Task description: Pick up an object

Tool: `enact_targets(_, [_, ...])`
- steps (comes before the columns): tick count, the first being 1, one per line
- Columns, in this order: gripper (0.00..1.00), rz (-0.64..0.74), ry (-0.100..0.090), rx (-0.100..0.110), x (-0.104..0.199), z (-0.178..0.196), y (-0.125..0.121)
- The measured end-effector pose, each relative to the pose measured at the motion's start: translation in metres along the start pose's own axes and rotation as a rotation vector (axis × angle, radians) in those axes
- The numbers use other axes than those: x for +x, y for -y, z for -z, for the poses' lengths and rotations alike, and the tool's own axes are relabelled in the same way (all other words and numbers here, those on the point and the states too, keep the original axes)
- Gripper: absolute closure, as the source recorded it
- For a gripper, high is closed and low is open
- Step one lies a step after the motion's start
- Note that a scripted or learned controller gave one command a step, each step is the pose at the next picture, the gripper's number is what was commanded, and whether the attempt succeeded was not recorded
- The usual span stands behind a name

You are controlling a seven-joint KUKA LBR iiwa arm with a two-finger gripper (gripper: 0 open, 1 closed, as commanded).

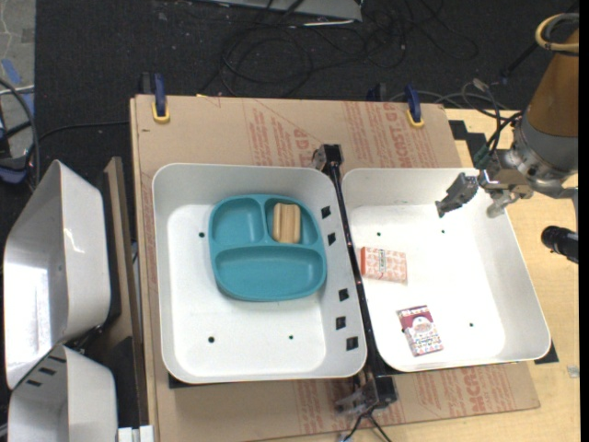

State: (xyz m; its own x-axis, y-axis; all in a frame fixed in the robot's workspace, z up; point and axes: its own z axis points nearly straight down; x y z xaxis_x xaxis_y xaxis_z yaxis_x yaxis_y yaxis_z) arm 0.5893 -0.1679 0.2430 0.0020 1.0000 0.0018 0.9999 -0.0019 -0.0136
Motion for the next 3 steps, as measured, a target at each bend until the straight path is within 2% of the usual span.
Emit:
enact_targets(1, [0.00, 0.003, 0.002, -0.013, 0.001, 0.008, -0.002])
enact_targets(2, [0.00, 0.001, 0.002, -0.010, 0.001, -0.035, -0.001])
enact_targets(3, [0.00, 0.001, 0.002, -0.011, 0.003, -0.098, -0.003])
